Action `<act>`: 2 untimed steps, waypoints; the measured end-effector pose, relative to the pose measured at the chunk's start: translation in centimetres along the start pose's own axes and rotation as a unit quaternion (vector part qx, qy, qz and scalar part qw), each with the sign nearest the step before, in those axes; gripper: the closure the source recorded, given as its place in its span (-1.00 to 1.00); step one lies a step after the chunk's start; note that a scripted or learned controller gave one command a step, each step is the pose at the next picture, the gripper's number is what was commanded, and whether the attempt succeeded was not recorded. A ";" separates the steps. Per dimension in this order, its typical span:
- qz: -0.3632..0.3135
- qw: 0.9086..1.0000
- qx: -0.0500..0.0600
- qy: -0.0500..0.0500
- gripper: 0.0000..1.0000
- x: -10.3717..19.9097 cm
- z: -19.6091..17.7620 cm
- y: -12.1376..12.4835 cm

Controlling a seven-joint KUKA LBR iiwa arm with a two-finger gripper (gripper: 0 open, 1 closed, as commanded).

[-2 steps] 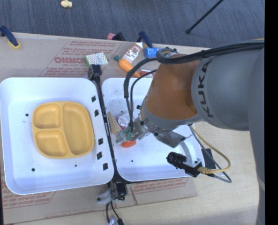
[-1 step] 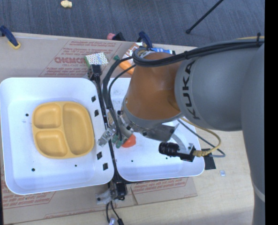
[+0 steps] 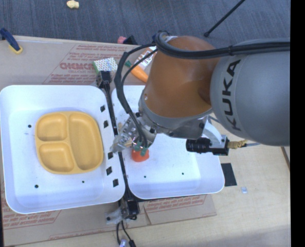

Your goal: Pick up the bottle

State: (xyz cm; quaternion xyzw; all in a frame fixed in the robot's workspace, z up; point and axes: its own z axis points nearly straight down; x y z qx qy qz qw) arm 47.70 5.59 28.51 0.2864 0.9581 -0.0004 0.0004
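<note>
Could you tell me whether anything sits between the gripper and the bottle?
Nothing visible does. The gripper is low in the right bin, directly beside the small orange bottle. The arm hides much of that bin, so part is unseen.

a: bins (image 3: 18, 189) looked like smooth white plastic, slight sheen. yellow tray (image 3: 69, 140) matt plastic.
b: arm's orange band (image 3: 180, 81) was glossy, grey shell (image 3: 255, 96) satin. cardboard (image 3: 75, 63) underneath was matt, printed red.

The bulky grey metal arm (image 3: 255, 94) bears black "KUKA" lettering, a broad glossy orange band (image 3: 180, 76) above the wrist, and black cables (image 3: 122, 71) looping along its side.
</note>
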 end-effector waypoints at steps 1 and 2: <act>-0.062 0.998 0.001 0.002 1.00 3.8 4.7 5.6; 0.085 0.996 0.000 0.000 1.00 1.9 -0.6 3.0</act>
